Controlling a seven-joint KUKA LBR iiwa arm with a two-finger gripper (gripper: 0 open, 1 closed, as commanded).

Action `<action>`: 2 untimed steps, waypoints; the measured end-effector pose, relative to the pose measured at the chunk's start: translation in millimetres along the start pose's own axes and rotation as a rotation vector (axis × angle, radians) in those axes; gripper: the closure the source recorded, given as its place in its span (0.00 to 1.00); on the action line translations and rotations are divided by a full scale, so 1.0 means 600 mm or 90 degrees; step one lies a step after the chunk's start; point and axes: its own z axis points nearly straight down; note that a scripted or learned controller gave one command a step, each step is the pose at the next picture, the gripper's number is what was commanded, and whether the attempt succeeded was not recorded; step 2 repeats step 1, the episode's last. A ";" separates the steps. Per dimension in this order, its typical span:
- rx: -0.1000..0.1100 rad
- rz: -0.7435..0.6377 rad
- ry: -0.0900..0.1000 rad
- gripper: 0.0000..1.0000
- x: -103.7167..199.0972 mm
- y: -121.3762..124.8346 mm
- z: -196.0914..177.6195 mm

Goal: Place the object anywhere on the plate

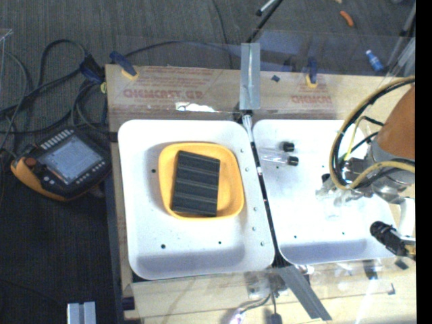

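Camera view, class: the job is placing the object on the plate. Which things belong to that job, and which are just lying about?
Belonging to the job:
yellow plate
dark ribbed block, lying on the plate
arm

Lying about:
two small black-capped items in the right bin
handheld controller on the floor

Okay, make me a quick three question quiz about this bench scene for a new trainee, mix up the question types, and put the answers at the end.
1. True or false: the dark ribbed block lies on the yellow plate.
2. Which bin holds the plate? A) left bin B) right bin C) neither
3. Fill in: the arm reaches over the ____ bin.

Key: 1 true; 2 A; 3 right
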 end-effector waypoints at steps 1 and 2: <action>0.000 0.000 0.000 0.00 0.000 0.000 0.000; 0.000 0.000 0.000 0.00 0.000 0.000 0.000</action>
